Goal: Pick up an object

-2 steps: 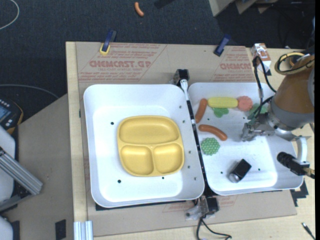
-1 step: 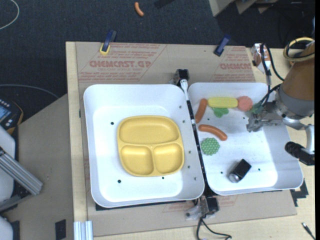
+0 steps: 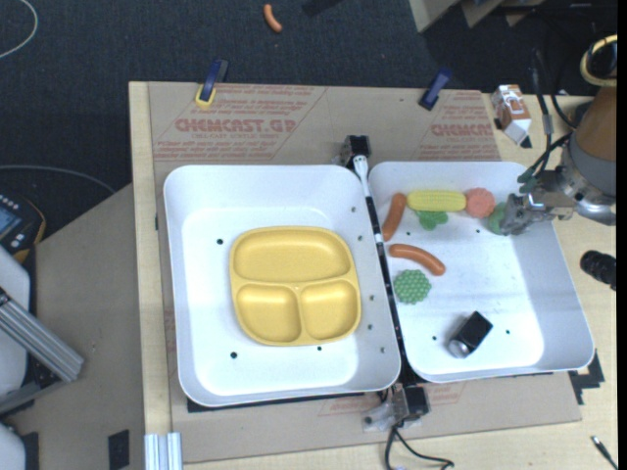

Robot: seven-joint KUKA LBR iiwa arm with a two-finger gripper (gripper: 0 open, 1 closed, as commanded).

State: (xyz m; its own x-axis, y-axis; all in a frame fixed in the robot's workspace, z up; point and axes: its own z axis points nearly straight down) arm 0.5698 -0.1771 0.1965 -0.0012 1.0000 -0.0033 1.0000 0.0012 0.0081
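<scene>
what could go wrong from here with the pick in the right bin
The pincer sits at the far edge of the right bin, near its wall, so it may hit the rim. The corn, pink piece and green piece crowd together, so a grasp there may nudge neighbours. The black block lies tilted and could slip.
</scene>
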